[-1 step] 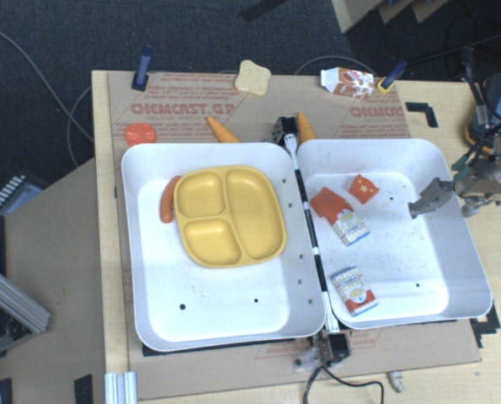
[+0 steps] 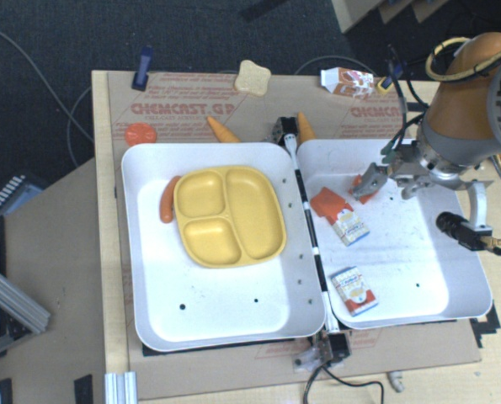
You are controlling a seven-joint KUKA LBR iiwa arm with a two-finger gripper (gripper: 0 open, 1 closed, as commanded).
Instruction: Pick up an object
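Cartons are the likeliest targets in the right bin [image 2: 452, 305]: one small carton [image 2: 351, 226] lies near the bin's middle, touching an orange-red flat piece [image 2: 327, 202] on its far-left side, and a second carton [image 2: 354, 289] lies apart from it near the bin's front-left corner. The hand [image 2: 373, 180] is seen low over the far part of the right bin, just beside the orange-red piece, with something reddish close under it; whether its grip is open or closed cannot be told, and nothing can be confirmed as held. The cartons are judged to be light and fairly stiff but crushable, with smooth printed faces that may slip, so a grasp across the narrow sides is advised rather than on the broad top face. The second carton is judged the easier choice, since it is clear of neighbours. In the left bin [image 2: 149, 301] a yellow divided tray [image 2: 230, 215] is set toward the far side, with a sausage [image 2: 167, 200] lying along its left edge. On the bench [image 2: 115, 225] behind the bins are found a bread slice [image 2: 253, 77], a carrot [image 2: 222, 130], a red disc [image 2: 139, 133] and another small packet [image 2: 349, 81].
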